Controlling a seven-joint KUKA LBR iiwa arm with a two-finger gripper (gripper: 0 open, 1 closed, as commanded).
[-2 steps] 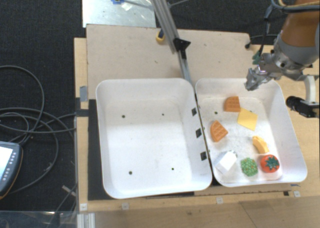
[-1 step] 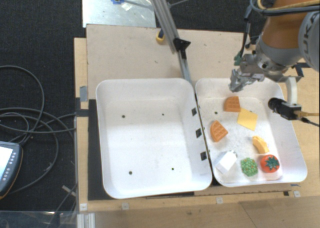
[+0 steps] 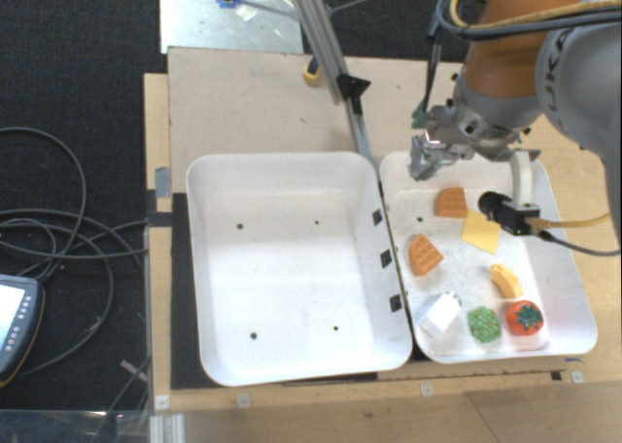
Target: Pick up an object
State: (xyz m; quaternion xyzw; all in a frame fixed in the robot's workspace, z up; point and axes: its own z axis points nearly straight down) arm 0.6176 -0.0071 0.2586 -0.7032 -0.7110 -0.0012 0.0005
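Although the arm's bulk hides the right bin's [image 3: 583, 329] far corner, the gripper [image 3: 425, 167] shows at that bin's far left edge — whether its jaws are open or closed I cannot tell. Seven items lie in the right bin: two waffle-like orange pieces [image 3: 450, 203] [image 3: 424, 255], a yellow cheese slice [image 3: 480, 233], a yellow chunk [image 3: 505, 282], a white block [image 3: 440, 314], a green piece [image 3: 483, 323] and a strawberry [image 3: 525, 318]. A black fitting [image 3: 502, 212] overlaps the slice.
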